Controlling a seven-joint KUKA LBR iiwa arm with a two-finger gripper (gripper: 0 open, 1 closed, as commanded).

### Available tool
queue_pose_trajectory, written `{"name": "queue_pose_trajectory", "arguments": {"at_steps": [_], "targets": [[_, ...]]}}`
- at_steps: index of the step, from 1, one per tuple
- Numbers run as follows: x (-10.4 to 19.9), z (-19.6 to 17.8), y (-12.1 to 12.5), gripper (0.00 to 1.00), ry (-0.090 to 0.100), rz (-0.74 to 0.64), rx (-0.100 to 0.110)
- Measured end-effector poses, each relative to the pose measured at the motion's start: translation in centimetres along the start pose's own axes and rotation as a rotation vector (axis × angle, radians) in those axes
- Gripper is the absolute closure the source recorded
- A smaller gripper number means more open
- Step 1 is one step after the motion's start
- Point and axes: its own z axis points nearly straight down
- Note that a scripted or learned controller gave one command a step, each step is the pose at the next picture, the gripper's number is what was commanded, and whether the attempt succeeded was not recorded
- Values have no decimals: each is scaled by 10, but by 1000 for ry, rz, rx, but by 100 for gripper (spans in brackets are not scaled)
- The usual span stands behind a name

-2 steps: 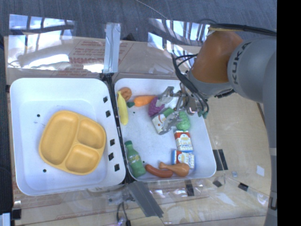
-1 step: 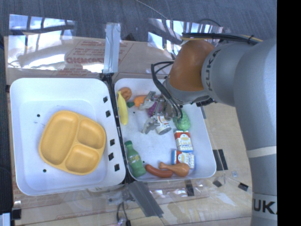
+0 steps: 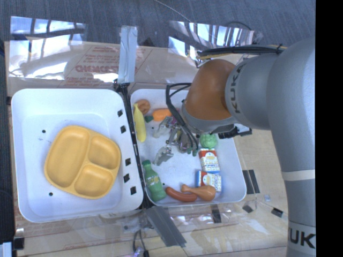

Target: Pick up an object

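Big grey arm (image 3: 273,84) looms closest, its gripper (image 3: 170,143) down in the right bin (image 3: 236,170), can't tell if the fingers are spread. Green bottle (image 3: 152,182) and sausage (image 3: 180,195) sit below the gripper (banana (image 3: 139,123) left of it). Yellow tray (image 3: 81,160) in the left bin (image 3: 32,111), cardboard (image 3: 86,63) and dark carpet (image 3: 80,4) beyond

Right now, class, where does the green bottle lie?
In the camera view, the green bottle lies in the right bin, against its left wall near the front corner, just left of the sausage.
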Motion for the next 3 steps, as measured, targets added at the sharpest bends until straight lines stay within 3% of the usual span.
{"name": "queue_pose_trajectory", "arguments": {"at_steps": [1,2,3], "targets": [[-1,-11,2,100,-1,-9,0],[-35,-66,-77,100,-6,-445,3],[-34,-65,-76,0,-5,-447,2]]}}
